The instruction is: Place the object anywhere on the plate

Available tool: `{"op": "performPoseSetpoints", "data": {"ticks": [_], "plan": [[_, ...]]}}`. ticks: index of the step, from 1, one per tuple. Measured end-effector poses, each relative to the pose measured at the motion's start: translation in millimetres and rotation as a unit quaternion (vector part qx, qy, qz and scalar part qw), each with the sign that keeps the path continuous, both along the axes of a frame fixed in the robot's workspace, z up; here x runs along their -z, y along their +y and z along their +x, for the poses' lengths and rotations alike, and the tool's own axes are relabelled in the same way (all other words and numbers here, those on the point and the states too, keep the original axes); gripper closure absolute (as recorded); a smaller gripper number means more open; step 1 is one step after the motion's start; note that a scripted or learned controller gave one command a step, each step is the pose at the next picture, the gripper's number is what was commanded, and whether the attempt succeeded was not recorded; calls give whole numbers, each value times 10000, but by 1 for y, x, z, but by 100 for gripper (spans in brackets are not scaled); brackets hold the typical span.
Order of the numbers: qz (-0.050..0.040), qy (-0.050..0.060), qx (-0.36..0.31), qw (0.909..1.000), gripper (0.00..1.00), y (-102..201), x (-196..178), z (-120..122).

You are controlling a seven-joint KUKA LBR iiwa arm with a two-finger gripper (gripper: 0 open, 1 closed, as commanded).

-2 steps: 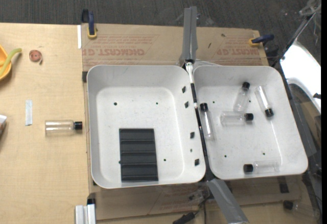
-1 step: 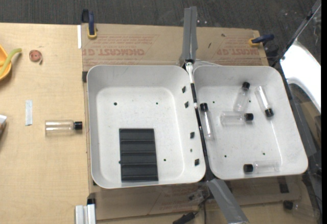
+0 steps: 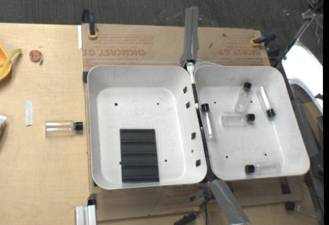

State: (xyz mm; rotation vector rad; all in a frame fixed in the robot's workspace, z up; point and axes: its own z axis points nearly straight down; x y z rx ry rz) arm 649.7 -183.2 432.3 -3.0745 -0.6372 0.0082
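Nothing picked yet: plate waits in one bin, vials in the other.

The left bin holds a dark ribbed plate near its front; the right bin holds five clear, black-capped vials (a sixth lies out on the counter). The pincer's state I cannot tell. Judged next: grasp one vial, carry it left.

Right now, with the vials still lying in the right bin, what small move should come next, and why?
Probably bring the arm in over the right bin above the clear vial near its middle. That vial lies apart from the walls, so it looks easiest to grasp, and the dark ribbed plate in the left bin bears nothing yet.
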Motion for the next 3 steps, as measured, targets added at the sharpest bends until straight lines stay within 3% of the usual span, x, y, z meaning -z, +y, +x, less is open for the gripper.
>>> {"op": "performPoseSetpoints", "data": {"ticks": [1, 2, 3], "plan": [[-3, -2, 638, 9980, 0, -40, -8, -55], [-5, -10, 1040, 9946, 0, 6, -7, 3], [-5, 2, 1038, 9946, 0, -39, -7, -25]]}}
